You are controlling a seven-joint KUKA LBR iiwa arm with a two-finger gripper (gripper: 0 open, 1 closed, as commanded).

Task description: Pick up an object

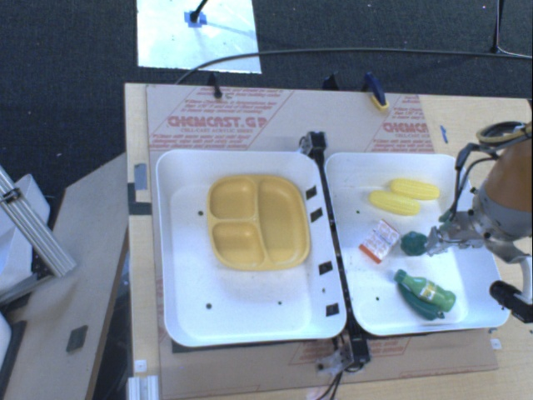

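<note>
Dark carpet all round the bench [250,111], two white bins on it. Left bin [183,307]: a yellow divided plate [256,222]. Right bin [475,307]: the tool [435,242] low beside a small dark-green object [413,242], grip impossible to tell; green bottle [425,293] nearby.

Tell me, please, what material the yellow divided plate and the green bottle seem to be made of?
Yellow divided plate: probably moulded plastic, matte, with uniform colour and soft rounded compartment edges.
Green bottle: likely plastic too, slightly glossy, with a yellow label; too small to be sure.
</note>
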